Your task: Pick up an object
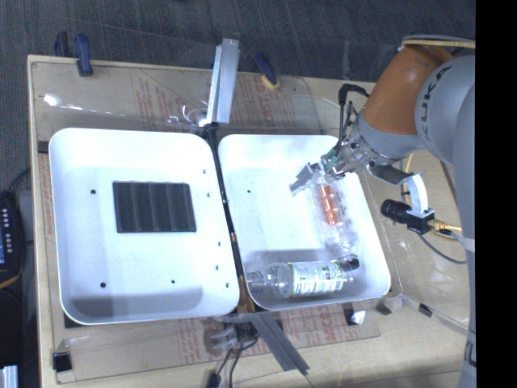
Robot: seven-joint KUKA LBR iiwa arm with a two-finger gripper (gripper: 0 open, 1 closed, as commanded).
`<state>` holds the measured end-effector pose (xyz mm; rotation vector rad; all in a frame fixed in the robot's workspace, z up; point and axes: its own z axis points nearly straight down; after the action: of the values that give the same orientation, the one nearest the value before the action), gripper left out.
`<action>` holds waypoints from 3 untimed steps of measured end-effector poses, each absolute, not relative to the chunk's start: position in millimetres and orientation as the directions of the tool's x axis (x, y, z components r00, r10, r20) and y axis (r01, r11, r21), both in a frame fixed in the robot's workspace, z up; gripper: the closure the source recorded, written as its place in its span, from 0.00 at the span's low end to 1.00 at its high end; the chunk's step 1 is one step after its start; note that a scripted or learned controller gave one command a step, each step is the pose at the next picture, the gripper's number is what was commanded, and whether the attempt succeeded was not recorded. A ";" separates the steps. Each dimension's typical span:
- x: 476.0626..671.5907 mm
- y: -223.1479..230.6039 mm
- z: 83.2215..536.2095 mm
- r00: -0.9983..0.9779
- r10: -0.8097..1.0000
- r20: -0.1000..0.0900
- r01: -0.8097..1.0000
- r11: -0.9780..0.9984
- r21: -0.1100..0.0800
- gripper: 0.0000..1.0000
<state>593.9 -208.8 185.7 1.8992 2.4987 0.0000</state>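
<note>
Camera view: hand (pixel 311 176), grip unclear, just above orange-labelled bottle (pixel 331 208).

We see the arm (pixel 440 95) as smooth rounded grey casing w/ a broad orange band (pixel 397 95) above the wrist, glossy, curved like a barrel. Below the band, a grey wrist section tapers to the gripper (pixel 311 176), which is metallic, silver-grey, small and angular; finger detail too blurred to tell. Thin black cable (pixel 349 107) loops along the wrist's edge. A white bracket (pixel 418 192) sticks out nr the wrist, w/ a black cylindrical part (pixel 401 212) beside it. No markings legible.
</note>
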 end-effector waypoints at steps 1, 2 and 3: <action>537.7 -211.6 264.3 -0.171 0.985 -0.002 0.985 0.171 0.001 0.00; 562.7 -209.1 234.5 -0.271 0.963 0.002 0.963 0.271 -0.003 0.00; 562.7 -209.2 234.5 -0.271 0.963 0.002 0.963 0.271 -0.003 0.00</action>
<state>562.7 -209.2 234.5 1.8989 2.5067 -0.0025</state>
